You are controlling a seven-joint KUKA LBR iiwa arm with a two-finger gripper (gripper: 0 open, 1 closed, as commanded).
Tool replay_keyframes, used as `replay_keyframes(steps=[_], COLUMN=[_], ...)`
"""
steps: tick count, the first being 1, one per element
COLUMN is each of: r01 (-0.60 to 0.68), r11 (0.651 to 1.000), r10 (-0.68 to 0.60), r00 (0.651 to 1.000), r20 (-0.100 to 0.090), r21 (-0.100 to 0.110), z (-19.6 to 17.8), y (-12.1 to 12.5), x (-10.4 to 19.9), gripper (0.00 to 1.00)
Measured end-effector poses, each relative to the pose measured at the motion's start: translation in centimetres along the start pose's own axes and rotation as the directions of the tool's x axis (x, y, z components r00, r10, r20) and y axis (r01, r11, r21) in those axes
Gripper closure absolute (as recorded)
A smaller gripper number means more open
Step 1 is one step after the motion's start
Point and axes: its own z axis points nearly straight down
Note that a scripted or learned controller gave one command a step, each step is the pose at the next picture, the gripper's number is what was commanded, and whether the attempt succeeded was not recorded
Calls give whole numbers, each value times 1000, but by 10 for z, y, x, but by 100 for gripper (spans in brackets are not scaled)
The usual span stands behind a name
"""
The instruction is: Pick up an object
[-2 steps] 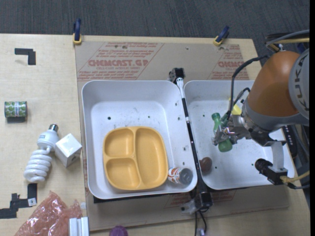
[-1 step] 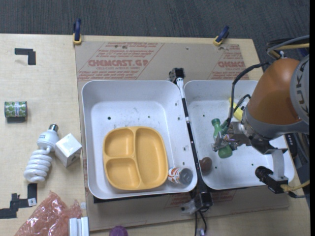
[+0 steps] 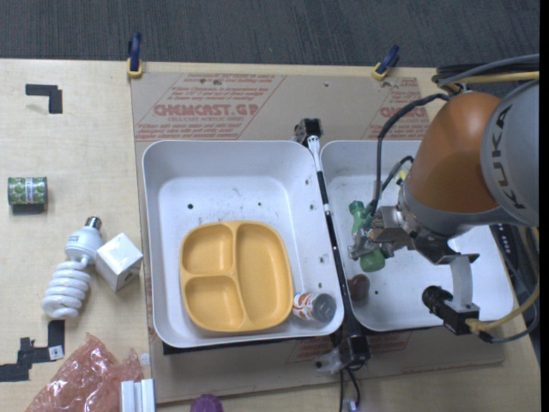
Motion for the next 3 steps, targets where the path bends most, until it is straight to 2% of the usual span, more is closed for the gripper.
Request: replay_keyframes(steps=[1,2,3], r01=[1,2,2], r11=[1000,1000,1000], r10=[-1,-2,-2], r00=[1000,1000,1000], r20=[0,1,1], r21=[3,4,3], z=[17,18,25], y=[58,119,133], x=[34,96,129], gripper=[100,100,100])
